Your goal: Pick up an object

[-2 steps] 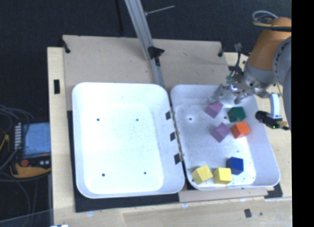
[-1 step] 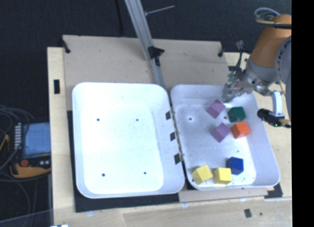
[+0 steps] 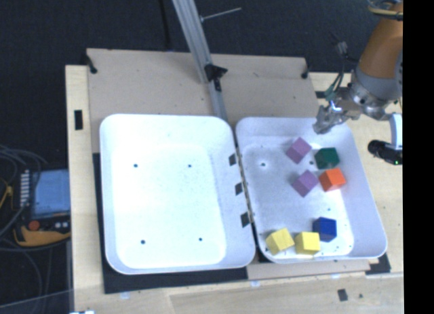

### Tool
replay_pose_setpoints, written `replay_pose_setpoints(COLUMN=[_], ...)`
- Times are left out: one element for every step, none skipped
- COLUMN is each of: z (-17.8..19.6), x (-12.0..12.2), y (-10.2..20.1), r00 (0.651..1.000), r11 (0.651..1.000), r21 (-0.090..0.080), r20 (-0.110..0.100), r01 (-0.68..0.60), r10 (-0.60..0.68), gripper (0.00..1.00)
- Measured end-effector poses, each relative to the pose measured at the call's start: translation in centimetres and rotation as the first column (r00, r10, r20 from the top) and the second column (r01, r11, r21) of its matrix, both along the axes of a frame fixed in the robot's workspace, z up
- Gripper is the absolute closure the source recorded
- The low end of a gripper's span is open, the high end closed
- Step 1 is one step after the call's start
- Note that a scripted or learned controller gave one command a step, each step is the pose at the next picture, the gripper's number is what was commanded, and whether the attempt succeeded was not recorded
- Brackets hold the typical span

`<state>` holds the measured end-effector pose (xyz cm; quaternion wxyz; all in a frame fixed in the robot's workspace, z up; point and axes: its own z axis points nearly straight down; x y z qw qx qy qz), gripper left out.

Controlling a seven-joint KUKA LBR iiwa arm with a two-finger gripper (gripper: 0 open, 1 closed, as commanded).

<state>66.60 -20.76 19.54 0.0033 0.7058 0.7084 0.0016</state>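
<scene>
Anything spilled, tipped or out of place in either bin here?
Nothing stands out. All seven blocks sit inside the right bin, none over its rim. The gripper is at the bin's far edge, apart from the nearest purple block.

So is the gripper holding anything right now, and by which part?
Nothing is held. The gripper hangs over the right bin's far edge, apart from the blocks.

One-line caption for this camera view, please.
Pincer poised over the right bin's far edge, near purple and green blocks.
</scene>
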Motion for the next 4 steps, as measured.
replay_pose_setpoints(z=[4.6, 2.4, 3.4, 2.6], x=[0.1, 0.1, 0.4, -0.1], y=[-0.2, -0.3, 5.4, 10.8], r00=[1.0, 1.0, 1.0, 1.0], r11=[1.0, 1.0, 1.0, 1.0], r21=[0.0, 0.0, 0.003, 0.004], r20=[0.0, -0.008, -0.006, -0.007], r01=[-0.001, -0.001, -0.003, -0.003], r10=[0.001, 0.001, 0.003, 0.003], gripper=[1.0, 1.0, 1.0, 1.0])
